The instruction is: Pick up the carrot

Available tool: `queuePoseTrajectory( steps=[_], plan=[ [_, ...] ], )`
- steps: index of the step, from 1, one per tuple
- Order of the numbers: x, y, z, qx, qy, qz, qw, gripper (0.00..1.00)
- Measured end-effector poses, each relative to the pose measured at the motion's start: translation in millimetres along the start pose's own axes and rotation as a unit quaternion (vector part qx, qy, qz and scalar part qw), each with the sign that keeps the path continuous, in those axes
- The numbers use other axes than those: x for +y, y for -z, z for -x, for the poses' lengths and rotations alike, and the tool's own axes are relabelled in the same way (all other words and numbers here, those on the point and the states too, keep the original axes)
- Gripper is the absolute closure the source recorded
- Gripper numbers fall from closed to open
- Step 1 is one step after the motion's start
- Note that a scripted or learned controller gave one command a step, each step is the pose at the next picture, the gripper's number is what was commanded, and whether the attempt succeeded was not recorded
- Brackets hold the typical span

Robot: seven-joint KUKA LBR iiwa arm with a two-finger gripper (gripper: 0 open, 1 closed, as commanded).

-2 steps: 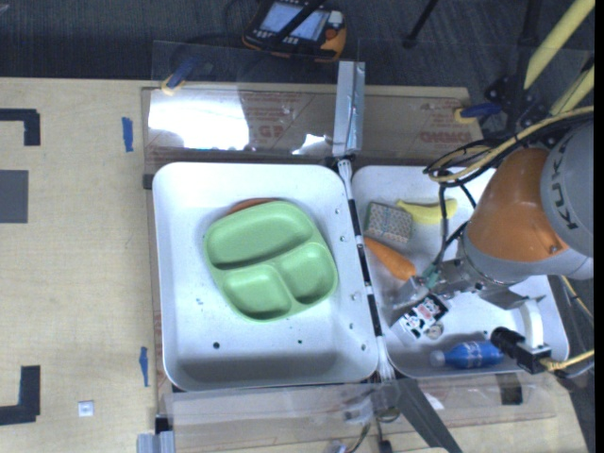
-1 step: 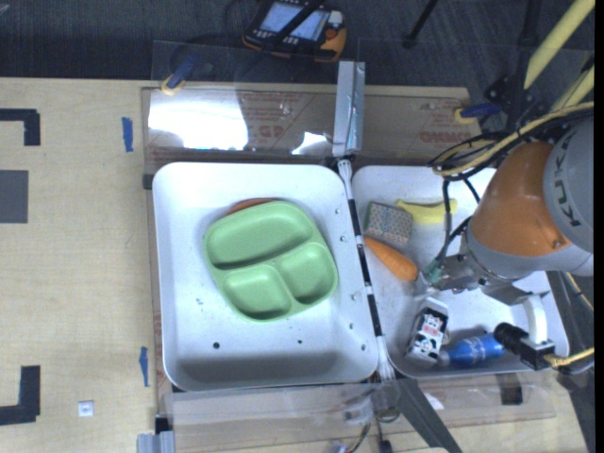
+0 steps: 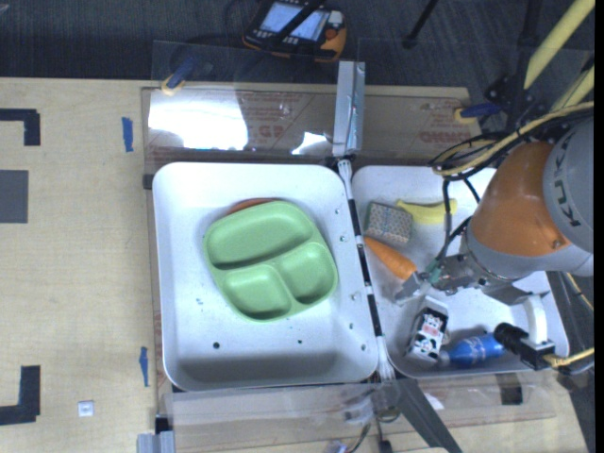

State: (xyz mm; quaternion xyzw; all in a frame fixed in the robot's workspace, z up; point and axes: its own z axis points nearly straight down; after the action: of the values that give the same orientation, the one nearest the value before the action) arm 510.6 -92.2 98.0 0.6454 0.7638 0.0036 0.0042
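An orange carrot (image 3: 391, 257) lies in the right bin (image 3: 377, 179), near that bin's left wall, slanting down to the right. My gripper (image 3: 413, 287) hangs low over the bin just below and right of the carrot's lower end, very close to it or touching it. The grey arm with its orange band (image 3: 517, 211) reaches in from the right and covers much of the bin's right side. Nothing shows as lifted from the bin floor.
In the right bin, a speckled sponge (image 3: 389, 222) and a yellow banana (image 3: 427, 212) lie just behind the carrot. A small black and white box (image 3: 429, 334) and a blue bottle (image 3: 476, 350) lie in front. The left bin (image 3: 179, 281) holds a green divided plate (image 3: 272, 259).
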Motion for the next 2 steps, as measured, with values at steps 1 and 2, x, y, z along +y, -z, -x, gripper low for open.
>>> queuePoseTrajectory(
  steps=[1, 2],
  plan=[
    [34.5, -11.6, 22.7, 0.000, -0.192, -0.004, 0.9815, 0.00],
    [77.3, -12.3, 26.4, 0.000, -0.060, -0.003, 0.9982, 0.00]
  ],
)
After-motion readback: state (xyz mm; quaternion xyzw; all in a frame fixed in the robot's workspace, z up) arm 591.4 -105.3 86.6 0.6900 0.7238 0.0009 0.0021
